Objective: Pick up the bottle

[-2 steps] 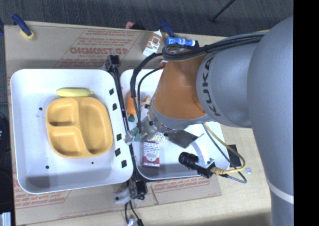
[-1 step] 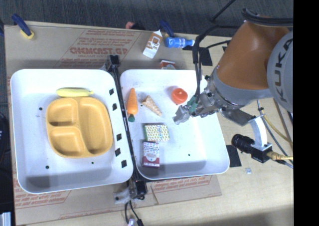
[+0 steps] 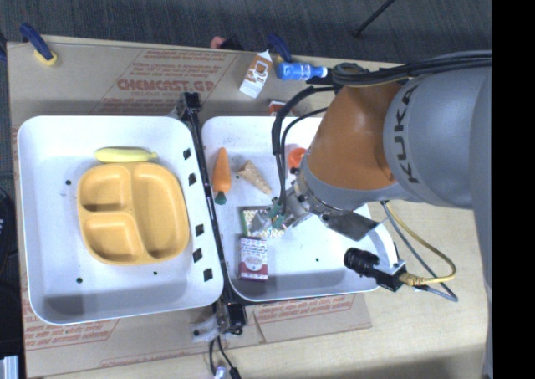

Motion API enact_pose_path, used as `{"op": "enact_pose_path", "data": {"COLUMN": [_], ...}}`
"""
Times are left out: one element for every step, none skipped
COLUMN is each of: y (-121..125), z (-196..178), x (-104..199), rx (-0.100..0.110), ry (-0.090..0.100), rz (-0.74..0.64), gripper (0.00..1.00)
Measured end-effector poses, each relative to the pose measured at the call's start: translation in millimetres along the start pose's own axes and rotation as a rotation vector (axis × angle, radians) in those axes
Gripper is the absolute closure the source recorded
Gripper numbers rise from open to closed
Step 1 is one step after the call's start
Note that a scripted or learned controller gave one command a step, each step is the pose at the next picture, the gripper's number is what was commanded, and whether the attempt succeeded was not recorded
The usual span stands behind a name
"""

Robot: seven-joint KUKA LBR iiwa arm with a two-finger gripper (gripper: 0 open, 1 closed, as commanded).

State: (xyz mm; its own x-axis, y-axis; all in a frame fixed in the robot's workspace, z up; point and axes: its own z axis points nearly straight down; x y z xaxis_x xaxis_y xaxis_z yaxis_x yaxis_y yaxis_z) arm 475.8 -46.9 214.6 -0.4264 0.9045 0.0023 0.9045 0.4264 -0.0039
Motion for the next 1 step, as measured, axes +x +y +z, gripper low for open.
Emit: {"op": "enact_pose_path", "data": {"y": [19.0], "z": [18.8], "x": [40.4], "rx": [0.001], "ry": [0.001], "rz": [-0.322], "gripper": [1.00]}}
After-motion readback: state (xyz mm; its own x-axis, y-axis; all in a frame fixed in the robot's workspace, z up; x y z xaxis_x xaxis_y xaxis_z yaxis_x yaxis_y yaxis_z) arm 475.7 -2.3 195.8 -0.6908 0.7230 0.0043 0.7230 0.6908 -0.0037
